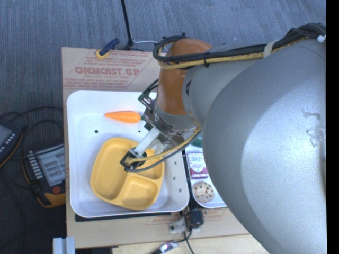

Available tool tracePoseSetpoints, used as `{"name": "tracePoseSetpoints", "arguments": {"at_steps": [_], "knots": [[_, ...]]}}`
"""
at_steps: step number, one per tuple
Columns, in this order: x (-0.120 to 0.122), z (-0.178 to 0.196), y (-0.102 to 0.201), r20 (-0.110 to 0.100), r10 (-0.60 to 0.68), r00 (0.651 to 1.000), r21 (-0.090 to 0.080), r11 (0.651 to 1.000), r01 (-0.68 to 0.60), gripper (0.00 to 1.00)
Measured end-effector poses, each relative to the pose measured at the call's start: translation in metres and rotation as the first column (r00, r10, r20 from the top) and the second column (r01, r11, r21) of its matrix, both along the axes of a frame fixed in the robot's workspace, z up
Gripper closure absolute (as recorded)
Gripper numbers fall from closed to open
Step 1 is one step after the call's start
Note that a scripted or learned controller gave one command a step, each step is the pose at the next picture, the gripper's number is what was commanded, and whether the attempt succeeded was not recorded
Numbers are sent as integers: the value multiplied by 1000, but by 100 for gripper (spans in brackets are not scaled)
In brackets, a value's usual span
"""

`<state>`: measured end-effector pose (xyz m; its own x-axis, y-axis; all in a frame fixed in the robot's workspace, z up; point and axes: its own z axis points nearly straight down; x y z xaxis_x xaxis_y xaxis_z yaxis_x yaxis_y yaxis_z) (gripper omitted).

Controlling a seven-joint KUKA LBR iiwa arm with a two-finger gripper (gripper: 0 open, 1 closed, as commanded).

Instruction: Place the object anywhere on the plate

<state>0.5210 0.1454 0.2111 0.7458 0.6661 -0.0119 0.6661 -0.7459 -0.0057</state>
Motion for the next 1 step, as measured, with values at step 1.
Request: {"name": "tracePoseSetpoints", "arguments": {"at_steps": [1], "knots": [[1,2,0,4,-1,1000,1,1000,1,0]]}}
